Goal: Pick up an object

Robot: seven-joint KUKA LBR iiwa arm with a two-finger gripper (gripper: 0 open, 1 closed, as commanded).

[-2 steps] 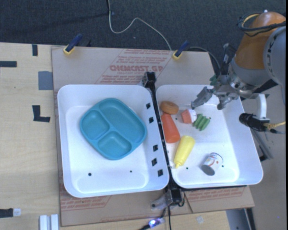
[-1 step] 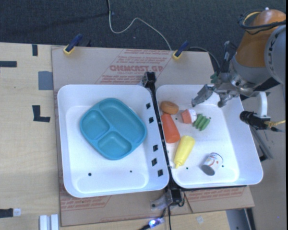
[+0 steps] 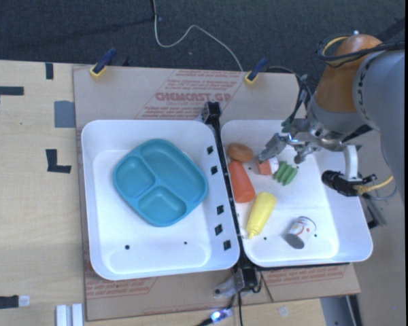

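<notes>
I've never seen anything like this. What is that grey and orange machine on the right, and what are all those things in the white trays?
It is a robot arm, filmed from one camera above the bench. Its tool hangs over the right bin, close to a green toy vegetable. That bin also has an orange carrot, a yellow piece, a brown piece and a small silver object. The left bin has a blue divided plate. I see nothing held.

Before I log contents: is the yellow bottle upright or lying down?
Lying down: the yellow bottle rests lengthwise on the right bin's floor.
</notes>
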